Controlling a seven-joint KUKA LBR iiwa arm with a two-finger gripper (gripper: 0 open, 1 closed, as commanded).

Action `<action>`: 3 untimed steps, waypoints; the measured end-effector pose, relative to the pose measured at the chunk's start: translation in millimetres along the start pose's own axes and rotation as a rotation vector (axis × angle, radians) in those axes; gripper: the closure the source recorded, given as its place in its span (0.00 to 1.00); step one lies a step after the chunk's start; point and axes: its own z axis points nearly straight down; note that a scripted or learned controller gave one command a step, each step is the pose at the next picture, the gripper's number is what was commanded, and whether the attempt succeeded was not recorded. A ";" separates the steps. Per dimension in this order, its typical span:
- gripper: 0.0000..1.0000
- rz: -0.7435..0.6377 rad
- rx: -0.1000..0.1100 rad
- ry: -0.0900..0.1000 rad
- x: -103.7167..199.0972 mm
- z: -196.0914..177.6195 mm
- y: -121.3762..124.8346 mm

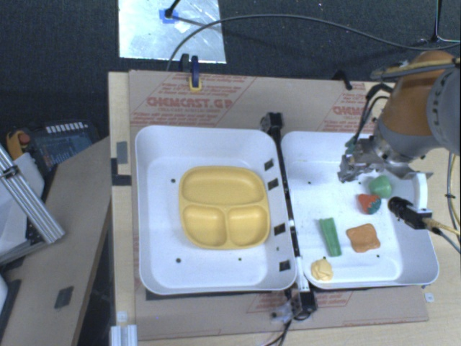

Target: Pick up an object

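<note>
In the right bin (310, 156) lie a green ball (381, 187), a red-orange piece (369, 203) just below it, an orange flat piece (362, 237), a green stick (330, 236) and a pale yellow lump (322, 269). My gripper (351, 171) hangs over the bin's upper right part, just left of the green ball. Nothing shows between its fingers. Its wrist and the grey and orange arm (416, 99) hide the bin's far right corner.
The left bin (155, 164) holds a yellow tray with three compartments (223, 206). A black divider (282, 193) runs between the bins. A cardboard sheet (216, 96) lies under both; cables cross the dark floor behind.
</note>
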 end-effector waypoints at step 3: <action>1.00 -0.005 0.005 0.002 57.6 -67.3 0.1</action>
